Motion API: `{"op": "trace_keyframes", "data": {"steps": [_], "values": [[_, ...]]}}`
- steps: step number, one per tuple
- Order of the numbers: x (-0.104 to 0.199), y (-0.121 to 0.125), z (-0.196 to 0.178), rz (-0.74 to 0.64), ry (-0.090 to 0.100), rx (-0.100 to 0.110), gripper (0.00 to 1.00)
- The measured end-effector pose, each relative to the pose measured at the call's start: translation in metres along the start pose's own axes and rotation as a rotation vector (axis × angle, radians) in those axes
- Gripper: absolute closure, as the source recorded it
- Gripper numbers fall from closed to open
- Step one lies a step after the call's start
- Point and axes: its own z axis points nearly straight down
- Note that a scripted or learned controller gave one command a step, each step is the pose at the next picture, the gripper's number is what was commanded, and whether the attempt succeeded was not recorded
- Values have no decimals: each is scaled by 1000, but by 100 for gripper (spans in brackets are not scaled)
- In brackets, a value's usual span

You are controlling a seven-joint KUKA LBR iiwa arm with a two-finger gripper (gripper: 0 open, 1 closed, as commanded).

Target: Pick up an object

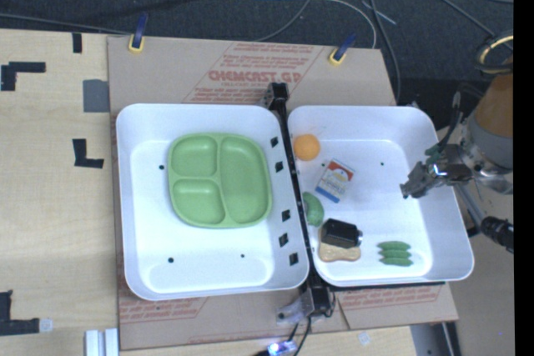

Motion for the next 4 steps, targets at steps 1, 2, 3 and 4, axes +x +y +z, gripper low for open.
{"op": "trace_keyframes", "data": {"steps": [1, 2, 3, 4], "values": [[54, 17, 12, -3, 2, 5, 100], [103, 24, 18, -4, 2, 6, 100], [153, 42, 27, -5, 2, 5, 100], [209, 58, 12, -5, 2, 4, 100]]}}
